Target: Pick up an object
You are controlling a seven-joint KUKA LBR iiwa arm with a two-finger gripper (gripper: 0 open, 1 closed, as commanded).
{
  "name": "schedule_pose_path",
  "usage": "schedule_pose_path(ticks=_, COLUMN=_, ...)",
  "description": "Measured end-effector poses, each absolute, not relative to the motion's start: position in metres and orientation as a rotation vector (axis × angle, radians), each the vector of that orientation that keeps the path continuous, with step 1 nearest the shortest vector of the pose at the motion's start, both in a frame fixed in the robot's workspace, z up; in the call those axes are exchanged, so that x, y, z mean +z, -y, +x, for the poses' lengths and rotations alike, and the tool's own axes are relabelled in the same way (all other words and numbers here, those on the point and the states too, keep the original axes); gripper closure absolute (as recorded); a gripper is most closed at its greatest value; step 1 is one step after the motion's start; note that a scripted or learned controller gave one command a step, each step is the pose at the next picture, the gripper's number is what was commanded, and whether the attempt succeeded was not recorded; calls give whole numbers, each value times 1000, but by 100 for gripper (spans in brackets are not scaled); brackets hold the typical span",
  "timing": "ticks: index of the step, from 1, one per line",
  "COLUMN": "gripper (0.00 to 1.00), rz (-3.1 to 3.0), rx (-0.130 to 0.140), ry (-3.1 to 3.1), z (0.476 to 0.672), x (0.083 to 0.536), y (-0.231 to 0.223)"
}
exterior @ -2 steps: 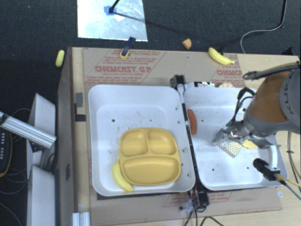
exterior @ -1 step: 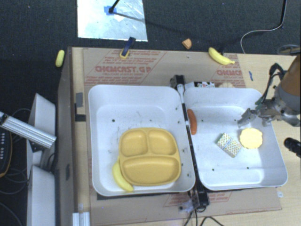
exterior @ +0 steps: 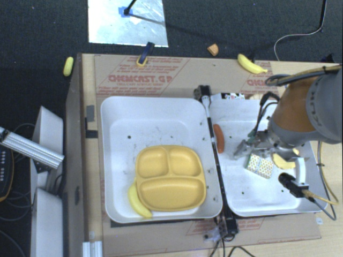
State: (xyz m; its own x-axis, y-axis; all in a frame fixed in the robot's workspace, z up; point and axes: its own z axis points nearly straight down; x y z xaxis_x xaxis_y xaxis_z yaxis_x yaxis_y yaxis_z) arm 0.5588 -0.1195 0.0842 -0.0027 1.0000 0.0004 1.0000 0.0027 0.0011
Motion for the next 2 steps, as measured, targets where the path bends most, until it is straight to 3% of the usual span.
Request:
schedule_pose_path(ticks=1, gripper=0, rz=2214, rx=3, ry=-2224, z=669, x=85, y=152)
schedule_pose_path(ticks=2, gripper=0, rz=2217, rx=0, ry=-2221, z=635, x=85, y=208)
